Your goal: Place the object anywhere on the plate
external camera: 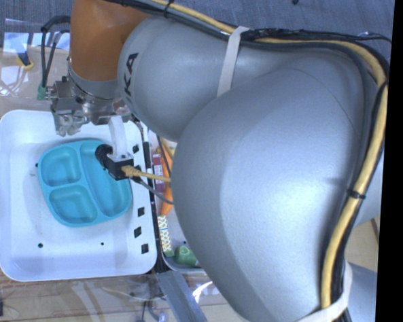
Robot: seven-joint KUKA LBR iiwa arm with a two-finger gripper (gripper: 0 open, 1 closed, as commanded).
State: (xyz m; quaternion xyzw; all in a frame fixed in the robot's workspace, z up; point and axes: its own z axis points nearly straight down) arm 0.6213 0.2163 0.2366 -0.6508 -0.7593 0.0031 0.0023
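The arm is reaching in over the left white bin, and the claw is hanging just above the far rim of the blue divided plate lying in that bin. Whether the claw is open, closed or carrying anything I cannot tell, since its tip is small and muddled against the bin wall. No object is lying in the plate's compartments, so I judge the placing step is not yet done. Some items, among them something green, are peeking out in the right bin under the arm. Next, the claw needs to be settling over a compartment and releasing there.
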